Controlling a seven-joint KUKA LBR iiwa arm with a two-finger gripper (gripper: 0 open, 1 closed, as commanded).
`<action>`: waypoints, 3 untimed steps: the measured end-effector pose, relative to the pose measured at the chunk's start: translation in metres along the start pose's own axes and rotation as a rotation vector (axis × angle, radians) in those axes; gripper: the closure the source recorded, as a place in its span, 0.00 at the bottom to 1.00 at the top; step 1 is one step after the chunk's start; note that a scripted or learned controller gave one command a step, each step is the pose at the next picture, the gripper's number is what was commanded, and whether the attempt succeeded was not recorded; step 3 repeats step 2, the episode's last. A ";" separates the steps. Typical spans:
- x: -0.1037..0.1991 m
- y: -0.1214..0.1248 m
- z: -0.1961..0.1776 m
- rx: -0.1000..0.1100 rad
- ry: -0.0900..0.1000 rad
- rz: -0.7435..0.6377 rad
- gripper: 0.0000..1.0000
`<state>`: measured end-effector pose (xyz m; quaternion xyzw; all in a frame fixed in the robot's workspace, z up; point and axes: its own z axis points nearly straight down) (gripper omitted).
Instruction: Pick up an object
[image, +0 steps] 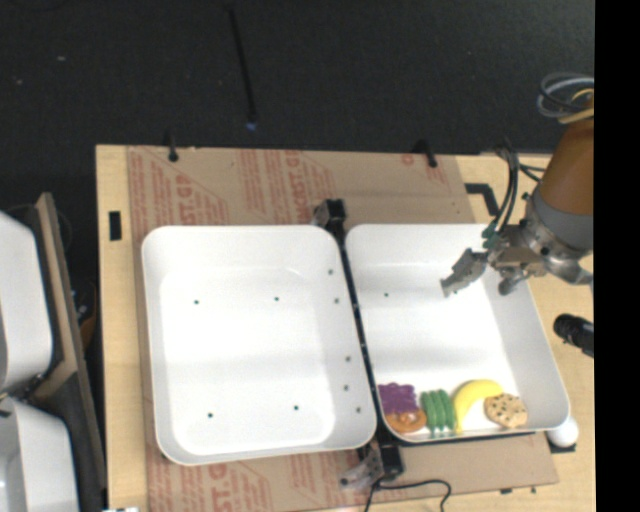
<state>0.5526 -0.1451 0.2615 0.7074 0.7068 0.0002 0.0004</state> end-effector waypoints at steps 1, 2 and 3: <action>-0.039 -0.020 0.104 0.010 0.001 0.004 0.00; -0.038 -0.061 -0.018 -0.011 -0.003 0.000 0.00; -0.038 -0.061 -0.018 -0.011 -0.003 0.000 0.00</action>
